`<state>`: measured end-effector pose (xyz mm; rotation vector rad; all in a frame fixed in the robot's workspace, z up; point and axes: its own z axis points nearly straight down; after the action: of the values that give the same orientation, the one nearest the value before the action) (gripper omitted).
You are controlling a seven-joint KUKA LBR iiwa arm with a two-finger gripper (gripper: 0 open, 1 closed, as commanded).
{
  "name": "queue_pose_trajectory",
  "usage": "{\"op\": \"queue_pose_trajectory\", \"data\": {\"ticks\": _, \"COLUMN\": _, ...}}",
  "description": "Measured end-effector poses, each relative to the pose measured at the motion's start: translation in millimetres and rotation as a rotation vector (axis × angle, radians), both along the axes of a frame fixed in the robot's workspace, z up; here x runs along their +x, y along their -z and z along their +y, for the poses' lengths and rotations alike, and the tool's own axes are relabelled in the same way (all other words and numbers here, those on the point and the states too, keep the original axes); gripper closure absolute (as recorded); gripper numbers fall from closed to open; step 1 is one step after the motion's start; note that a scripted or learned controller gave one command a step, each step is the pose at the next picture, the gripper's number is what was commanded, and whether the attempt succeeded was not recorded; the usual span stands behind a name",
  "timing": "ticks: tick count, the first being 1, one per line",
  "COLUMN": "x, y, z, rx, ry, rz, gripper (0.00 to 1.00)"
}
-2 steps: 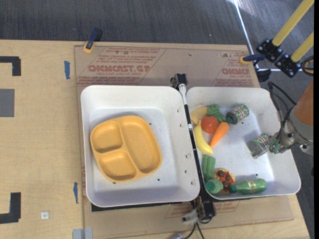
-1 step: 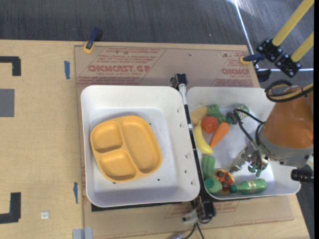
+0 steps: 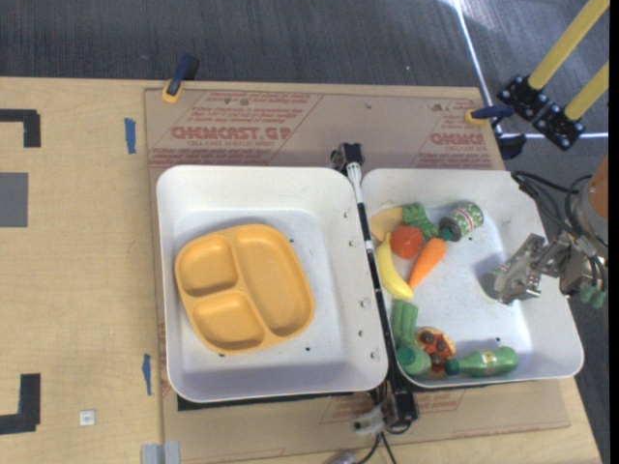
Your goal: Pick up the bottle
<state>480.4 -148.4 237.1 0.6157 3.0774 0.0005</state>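
Bottle (image 3: 486, 361), green with a yellowish label, lies on its side in the right bin (image 3: 556, 341), close to that bin's near wall and toward the right corner. Just left of it sit a small pizza slice (image 3: 434, 341) and a dark green cap-like piece (image 3: 410, 360), with a green pepper or cucumber (image 3: 403, 317) above them along the left wall. Further back in the same bin are a banana (image 3: 391, 271), a carrot (image 3: 427, 261), a red tomato (image 3: 406, 241), a leafy green vegetable (image 3: 417, 216) and a small can (image 3: 461, 220) lying tilted near the back.

The left bin (image 3: 184, 201) touches the right one along a shared edge and holds a yellow divided plate (image 3: 244, 286) with three compartments, set at a slant.

Both bins rest on a brown cardboard sheet (image 3: 290, 124) with red print, held by a blue and yellow clamp (image 3: 179, 75) at its back edge, on a light wood tabletop (image 3: 68, 259) marked with black and blue tape. Dark grey carpet (image 3: 290, 17) lies beyond, with a yellow-legged stand (image 3: 561, 56) at the upper right.

The claw (image 3: 513, 280) hangs over the right part of the right bin, above and well apart from the bottle, with bare white floor beneath it. Its metal fingers (image 3: 527, 259) look to be spread a little, with nothing between them, and it touches none of the items.
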Motion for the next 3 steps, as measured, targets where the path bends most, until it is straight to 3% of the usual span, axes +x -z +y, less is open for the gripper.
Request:
{"op": "queue_pose_trajectory", "data": {"ticks": 1, "x": 0, "y": 14, "z": -49, "rx": -0.002, "ry": -0.325, "rz": -0.003, "gripper": 1.00}}
{"op": "queue_pose_trajectory", "data": {"ticks": 2, "x": 0, "y": 44, "z": -75, "rx": -0.001, "ry": -0.682, "rz": 0.001, "gripper": 1.00}}
{"op": "queue_pose_trajectory", "data": {"ticks": 3, "x": 12, "y": 115, "z": -74, "rx": -0.001, "ry": -1.229, "rz": 0.001, "gripper": 1.00}}
